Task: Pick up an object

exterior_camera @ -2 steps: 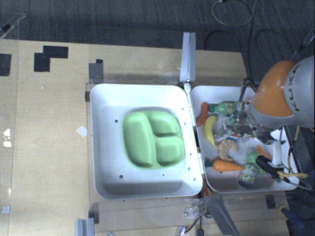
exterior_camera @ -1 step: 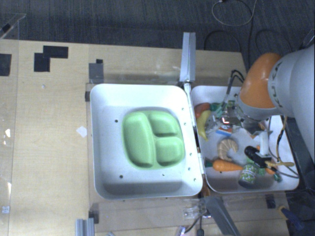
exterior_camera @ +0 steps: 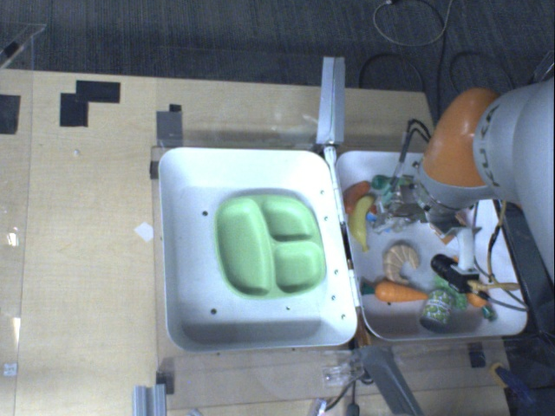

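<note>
- gripper [exterior_camera: 392, 211] sits low in the right bin [exterior_camera: 512, 323], just beside the banana [exterior_camera: 358, 224]
- can't tell how the jaws stand
- green tray [exterior_camera: 269, 245] sits in the left bin [exterior_camera: 186, 232]

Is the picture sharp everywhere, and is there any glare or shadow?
Camera view: soft overall; the small items in the right bin blur together near the gripper; the left bin has bright white walls, and a soft shadow rings the green tray.

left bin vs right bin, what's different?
The left bin is larger in view and holds one green divided tray; the right bin holds mixed items, among them a banana and a carrot. The end effector is over the right bin, not the left. Both are shallow and white.
</note>
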You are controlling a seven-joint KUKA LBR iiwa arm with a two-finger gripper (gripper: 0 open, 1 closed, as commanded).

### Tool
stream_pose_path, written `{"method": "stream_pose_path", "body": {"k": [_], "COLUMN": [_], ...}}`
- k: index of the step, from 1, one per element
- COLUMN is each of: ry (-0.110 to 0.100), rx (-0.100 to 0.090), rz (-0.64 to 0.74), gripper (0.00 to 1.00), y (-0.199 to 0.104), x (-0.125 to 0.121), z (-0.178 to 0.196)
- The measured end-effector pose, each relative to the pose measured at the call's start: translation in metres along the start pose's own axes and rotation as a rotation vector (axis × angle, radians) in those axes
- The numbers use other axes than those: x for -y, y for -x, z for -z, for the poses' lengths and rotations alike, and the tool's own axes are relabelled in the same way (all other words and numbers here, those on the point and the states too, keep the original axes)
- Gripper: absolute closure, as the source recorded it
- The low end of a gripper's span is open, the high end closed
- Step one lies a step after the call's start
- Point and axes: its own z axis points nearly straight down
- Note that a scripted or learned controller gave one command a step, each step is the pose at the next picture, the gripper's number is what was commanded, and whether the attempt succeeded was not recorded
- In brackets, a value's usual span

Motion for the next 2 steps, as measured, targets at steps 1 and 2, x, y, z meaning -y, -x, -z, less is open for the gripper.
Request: {"method": "stream_pose_path", "body": {"k": [1, 2], "ry": [-0.014, -0.012], "rx": [0.005, 0.006], "rz": [-0.348, -0.312], "gripper": [1.0, 1.0], "y": [0.013, -0.053], "x": [-0.009, -0.035], "z": [0.055, 0.152]}}
